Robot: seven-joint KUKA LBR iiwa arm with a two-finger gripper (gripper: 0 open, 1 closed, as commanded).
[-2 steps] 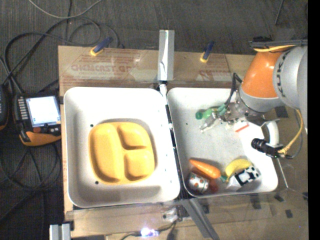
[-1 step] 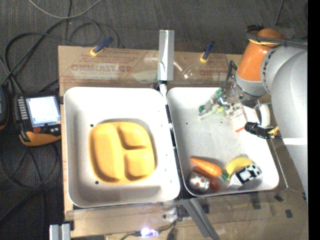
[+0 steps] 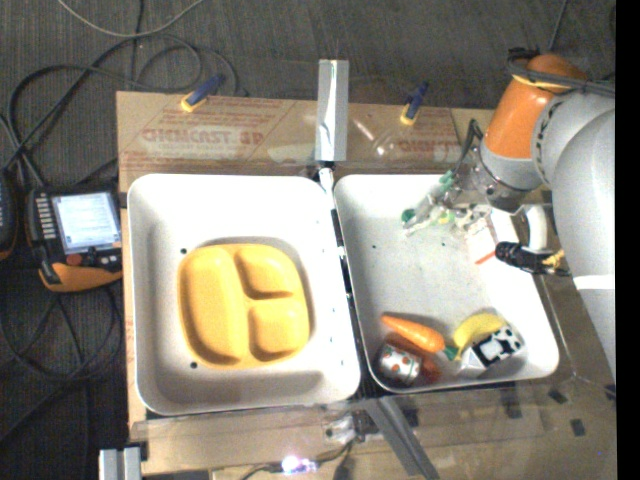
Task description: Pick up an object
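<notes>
The gripper (image 3: 437,211) hangs over the back part of the right bin (image 3: 380,268), while the carrot (image 3: 413,334) lies well apart from it at the front edge, its long axis running left to right. The gripper must travel toward the front. I cannot tell its state here.

Lighting: even, moderately bright overhead illumination; dark grey carpeted floor (image 3: 200,18) reads dim and grainy. Glare: the two shallow white plastic bins (image 3: 150,268) are near overexposed, their walls washed out; small hot spot on the shiny metallic ball (image 3: 399,364). Shadows: soft, short, beneath the yellow compartmented plastic tray (image 3: 245,303). Focus: generally soft; printed lettering on the brown cardboard sheet (image 3: 200,133) is barely legible; the arm's grey casing (image 3: 590,188) is blurred.
</notes>
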